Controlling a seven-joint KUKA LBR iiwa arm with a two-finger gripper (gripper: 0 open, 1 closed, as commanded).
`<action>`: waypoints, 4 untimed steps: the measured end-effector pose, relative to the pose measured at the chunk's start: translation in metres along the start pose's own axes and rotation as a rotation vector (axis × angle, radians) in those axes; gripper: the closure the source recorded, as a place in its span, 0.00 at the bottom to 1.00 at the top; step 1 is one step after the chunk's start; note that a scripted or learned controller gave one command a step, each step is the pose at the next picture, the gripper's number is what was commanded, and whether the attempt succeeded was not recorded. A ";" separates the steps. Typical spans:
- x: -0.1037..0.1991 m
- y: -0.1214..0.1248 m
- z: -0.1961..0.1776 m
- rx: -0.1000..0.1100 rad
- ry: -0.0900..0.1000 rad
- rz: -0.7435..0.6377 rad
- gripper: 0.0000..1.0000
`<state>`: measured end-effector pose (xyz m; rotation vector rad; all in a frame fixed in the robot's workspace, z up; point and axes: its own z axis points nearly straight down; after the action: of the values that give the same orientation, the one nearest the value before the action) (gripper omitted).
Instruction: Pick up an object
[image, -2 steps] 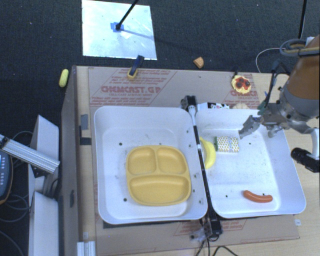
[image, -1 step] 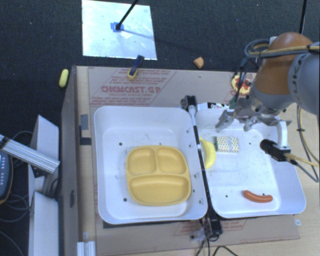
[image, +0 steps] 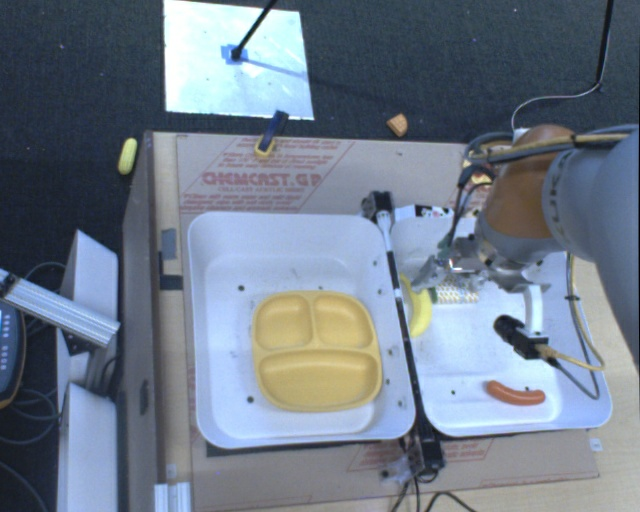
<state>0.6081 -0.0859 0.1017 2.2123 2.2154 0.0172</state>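
- Low over the back-left part of the right bin (image: 465, 352) hangs my tool (image: 452, 270), a small cluster of grey metal under the rounded orange band of my arm (image: 600, 190); I cannot tell whether it is open or closed, and I see nothing gripped in it.
- A banana (image: 421, 308), smooth, yellow and curved, lies against that bin's left wall, just beside my tool and slightly nearer the camera.
- Just below my tool sits a pale, speckled patch (image: 460, 293); I cannot tell what it is.
- A sausage (image: 516, 394), glossy orange-red and rod-shaped with rounded ends, lies near the bin's front right corner, well apart from my tool.
- Both bins are shallow white plastic with rounded corners.
- The left bin (image: 215, 250) holds a yellow plastic plate (image: 317, 350), a rounded rectangle moulded into three compartments.
- The surface (image: 300, 165) under the bins is flat brown cardboard with red print.
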 end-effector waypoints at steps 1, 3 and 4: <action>-0.047 0.056 -0.065 0.009 -0.002 0.000 0.00; -0.002 0.014 0.012 0.002 -0.003 -0.001 0.00; -0.027 0.055 0.013 0.002 -0.003 -0.003 0.00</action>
<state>0.6636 -0.1132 0.0899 2.2084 2.2175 0.0117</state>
